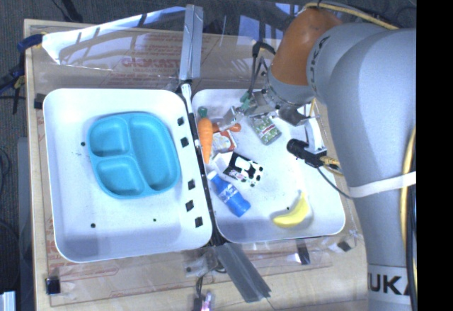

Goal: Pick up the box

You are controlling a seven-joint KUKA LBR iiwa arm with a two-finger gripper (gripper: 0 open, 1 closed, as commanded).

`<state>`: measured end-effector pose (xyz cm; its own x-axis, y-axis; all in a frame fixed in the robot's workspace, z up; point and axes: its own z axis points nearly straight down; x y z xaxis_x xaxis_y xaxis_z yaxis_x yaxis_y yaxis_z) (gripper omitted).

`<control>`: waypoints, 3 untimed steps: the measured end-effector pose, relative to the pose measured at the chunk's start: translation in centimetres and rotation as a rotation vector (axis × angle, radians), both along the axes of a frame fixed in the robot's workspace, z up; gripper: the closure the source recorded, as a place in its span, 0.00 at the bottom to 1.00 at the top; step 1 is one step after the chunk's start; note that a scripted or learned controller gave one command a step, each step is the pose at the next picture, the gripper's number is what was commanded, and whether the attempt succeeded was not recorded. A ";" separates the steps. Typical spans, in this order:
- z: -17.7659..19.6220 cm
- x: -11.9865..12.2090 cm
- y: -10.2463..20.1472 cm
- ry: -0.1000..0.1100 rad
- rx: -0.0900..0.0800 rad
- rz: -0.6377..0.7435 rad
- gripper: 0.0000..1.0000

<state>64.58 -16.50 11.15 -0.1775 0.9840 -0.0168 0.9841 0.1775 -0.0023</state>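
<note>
My gripper point(256, 108) reaches down into the back of the right bin point(327, 198), below the orange band of the arm. A small green and white box point(268, 130) lies just in front of the gripper, close to it; whether they touch is unclear. A black and white patterned carton point(243, 169) lies in the middle of the bin. A blue box-like pack point(231, 197) lies near the bin's left wall, tilted.
An orange carrot point(204, 138) lies along the right bin's left wall, and a yellow banana point(293, 212) sits near its front edge. The left bin point(67, 224) holds a blue divided plate point(133, 154). The grey arm covers the bench's right side.
</note>
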 end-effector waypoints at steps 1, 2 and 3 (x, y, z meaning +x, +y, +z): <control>-0.9 -2.0 2.6 -0.020 -0.012 -0.256 0.00; -1.9 1.1 -2.4 0.000 0.017 -0.205 0.00; -1.8 0.0 2.0 -0.005 0.009 -0.133 0.00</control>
<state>64.55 -14.52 9.33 -0.0453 0.9989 -0.0087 0.9990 0.0453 0.0039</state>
